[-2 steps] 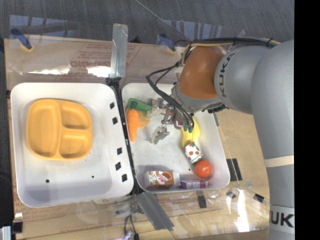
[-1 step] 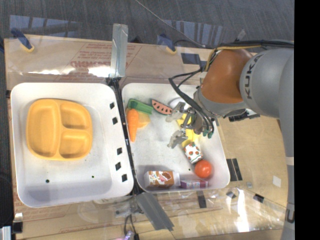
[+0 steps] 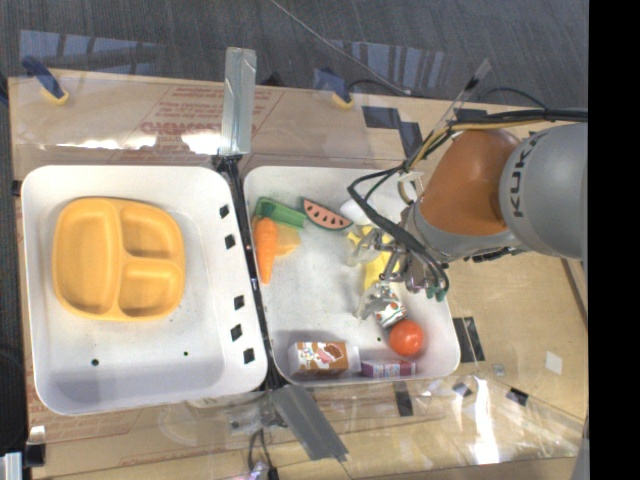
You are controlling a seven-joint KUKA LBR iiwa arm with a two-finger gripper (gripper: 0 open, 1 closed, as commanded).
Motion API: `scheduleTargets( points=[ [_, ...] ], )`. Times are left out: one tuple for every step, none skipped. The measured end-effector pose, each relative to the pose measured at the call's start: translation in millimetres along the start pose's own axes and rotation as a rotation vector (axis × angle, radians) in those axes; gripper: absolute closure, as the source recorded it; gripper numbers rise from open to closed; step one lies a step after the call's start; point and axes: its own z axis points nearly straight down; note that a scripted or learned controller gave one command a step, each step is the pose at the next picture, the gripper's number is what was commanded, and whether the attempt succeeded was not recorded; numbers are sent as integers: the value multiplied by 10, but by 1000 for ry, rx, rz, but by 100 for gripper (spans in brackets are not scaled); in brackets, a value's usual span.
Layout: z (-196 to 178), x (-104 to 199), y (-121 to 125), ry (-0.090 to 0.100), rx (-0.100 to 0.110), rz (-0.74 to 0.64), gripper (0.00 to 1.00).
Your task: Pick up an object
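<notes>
In the right bin (image 3: pixel 310 298) lie a carrot (image 3: pixel 267 246) with a green top at the left wall, a watermelon slice (image 3: pixel 326 213) at the back, yellow pieces (image 3: pixel 372 258) in the middle, a red tomato (image 3: pixel 405 338) at the front right, and a small carton (image 3: pixel 323 356) and a purple packet (image 3: pixel 388 369) along the front wall. My gripper (image 3: pixel 383 306) hangs low over the bin's right part, just behind and left of the tomato and in front of the yellow pieces. Its tip looks close to the bin floor. I see nothing clearly between its fingers.
The left bin (image 3: pixel 60 368) holds a yellow divided plate (image 3: pixel 118 258). Black cables loop from the arm's wrist (image 3: pixel 465 183) over the back of the right bin. Cardboard and tape lie around both bins.
</notes>
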Motion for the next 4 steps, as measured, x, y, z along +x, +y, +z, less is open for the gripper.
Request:
scheduleTargets(
  points=[
    [-120, -25, 23, -5, 0, -8, 100],
    [-119, -25, 26, -5, 0, -9, 0],
    [-4, 102, 58, -1, 1, -13, 0],
    [-119, 80, 72, -6, 1, -19, 100]
  ],
)
